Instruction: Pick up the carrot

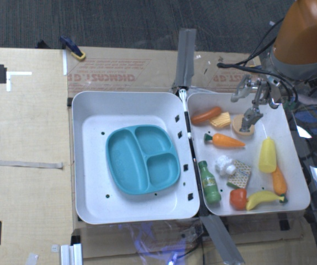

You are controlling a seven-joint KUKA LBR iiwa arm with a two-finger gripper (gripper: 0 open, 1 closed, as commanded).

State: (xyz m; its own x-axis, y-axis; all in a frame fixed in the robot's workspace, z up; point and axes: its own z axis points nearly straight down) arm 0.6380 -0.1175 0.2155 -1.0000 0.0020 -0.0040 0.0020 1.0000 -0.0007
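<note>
Far off to my left sits the bin with the blue divided tray (143, 159), well apart from anything I need. Nearer, in my own bin (291, 127), the green bottle (208, 182) lies down and left of my claw, by the dividing wall.

The carrot (227, 141) is what matters. It lies just down and to the left of my claw (251, 118), close but not touching. Its long axis runs nearly level across the view, green stub toward the left wall and orange tip pointing right, toward the round tan piece (241, 125) that sits directly beneath my fingers. So I judge that my coming move is a short shift left and toward the near edge, with my fingers set across that axis, not along it.

Above the carrot and to my left are a red sausage-like piece (206, 115) and a yellow wedge (220, 120), both near enough to crowd a sloppy approach.

My claw hangs over the tan piece, pointing down, with nothing visibly between its fingers; whether they are apart or together I cannot tell from this angle.

To my lower right lie the yellow pepper-like piece (267, 155) and a second orange vegetable (279, 181), which I should not mistake for the target.
</note>
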